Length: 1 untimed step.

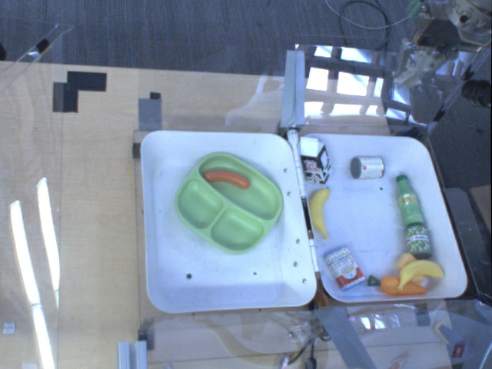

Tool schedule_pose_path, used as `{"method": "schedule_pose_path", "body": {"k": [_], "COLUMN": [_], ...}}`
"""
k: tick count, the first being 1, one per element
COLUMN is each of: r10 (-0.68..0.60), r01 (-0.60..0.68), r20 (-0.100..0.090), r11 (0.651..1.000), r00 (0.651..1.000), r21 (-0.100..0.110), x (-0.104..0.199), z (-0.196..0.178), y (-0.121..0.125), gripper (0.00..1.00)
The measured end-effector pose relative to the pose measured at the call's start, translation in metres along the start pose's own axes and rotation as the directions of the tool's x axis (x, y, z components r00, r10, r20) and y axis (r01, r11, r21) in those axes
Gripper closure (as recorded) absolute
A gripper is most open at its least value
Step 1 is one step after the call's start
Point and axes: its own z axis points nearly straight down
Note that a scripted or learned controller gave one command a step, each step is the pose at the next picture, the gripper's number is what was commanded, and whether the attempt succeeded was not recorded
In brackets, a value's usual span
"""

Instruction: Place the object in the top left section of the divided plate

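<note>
Counting one sausage (227, 178), two bananas (318, 212)

The scene is viewed by one fixed camera set high above the worktop (84, 229), tilted down at a slant from the near side. Both white bins, the left bin (165, 275) and the right bin (442, 206), are taken in whole, from moderately far.

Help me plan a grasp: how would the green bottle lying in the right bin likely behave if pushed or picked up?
The green bottle lies on its side, so a sideways push would probably roll it. Its smooth round body may slip between fingers. It rests near the right bin wall, which could stop the roll.
</note>
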Motion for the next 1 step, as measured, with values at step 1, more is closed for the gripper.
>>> {"method": "schedule_pose_path", "body": {"k": [1], "r10": [0.120], "r01": [-0.120], "r20": [0.000], "r11": [0.993], "r00": [0.993], "r21": [-0.001], "x": [-0.0265], "z": [0.0003], "y": [0.0234], "gripper": [1.00]}}
